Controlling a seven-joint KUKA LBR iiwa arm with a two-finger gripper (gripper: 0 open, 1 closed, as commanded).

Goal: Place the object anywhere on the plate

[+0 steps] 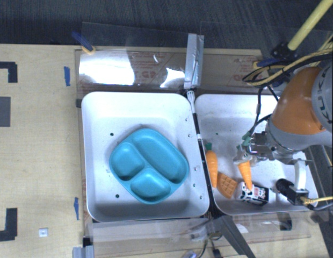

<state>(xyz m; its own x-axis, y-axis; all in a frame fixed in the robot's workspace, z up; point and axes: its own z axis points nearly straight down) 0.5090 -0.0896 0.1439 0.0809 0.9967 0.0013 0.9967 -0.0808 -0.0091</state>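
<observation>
Arm's pincer (pixel 246 156) seemingly gripping carrot (pixel 245 172) tip; lifting straight up before crossing to blue plate (pixel 149 164) is advisable.

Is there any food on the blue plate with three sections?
No. The blue three-section plastic plate in the left white bin has bare compartments.

Scene bright and evenly lit from overhead; strong glare on the clear sheet (pixel 131 69) behind the left bin (pixel 96 144), with blown-out white patches there. Soft, short shadows: one under the blue plate (pixel 149 164) toward the lower edge, faint ones beside items in the right bin (pixel 225 112). Focus slightly soft overall, arm (pixel 303 109) edges blurred; dark floor (pixel 156 9) at top underexposed, low detail.
</observation>
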